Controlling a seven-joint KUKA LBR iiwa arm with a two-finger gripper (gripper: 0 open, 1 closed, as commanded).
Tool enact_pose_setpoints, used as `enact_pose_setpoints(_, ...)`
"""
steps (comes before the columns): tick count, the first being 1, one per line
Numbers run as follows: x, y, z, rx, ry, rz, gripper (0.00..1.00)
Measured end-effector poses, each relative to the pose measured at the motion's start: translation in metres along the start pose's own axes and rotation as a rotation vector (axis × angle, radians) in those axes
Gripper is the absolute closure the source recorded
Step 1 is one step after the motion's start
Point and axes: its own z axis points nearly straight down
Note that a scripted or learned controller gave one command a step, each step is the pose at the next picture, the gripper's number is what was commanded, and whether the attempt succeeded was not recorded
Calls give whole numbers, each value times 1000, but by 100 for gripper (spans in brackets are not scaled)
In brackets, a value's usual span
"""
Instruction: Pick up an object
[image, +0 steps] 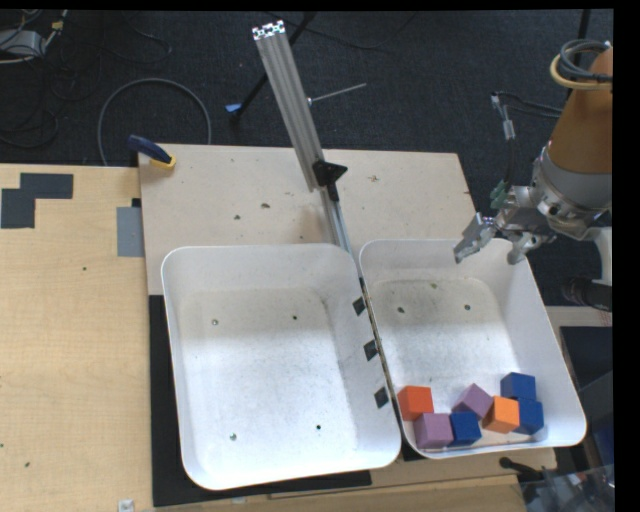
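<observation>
The blocks are small foam cubes, huddled in the near right corner of the right bin: an orange one on the left, a purple one and a blue one nearest the rim, another purple behind them, a second orange, and two blue against the right wall. Several touch. The far and left parts of that bin's floor lie bare, and the left bin has an open floor. The gripper hangs over the right bin's far right rim, well apart from the blocks, its two fingers spread wide with nothing between them.
</observation>
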Motion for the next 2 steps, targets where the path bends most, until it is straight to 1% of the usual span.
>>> enact_pose_setpoints(1,29,-53,157,10,3,3,0)
enact_pose_setpoints(2,9,-70,1,-9,-2,5,0)
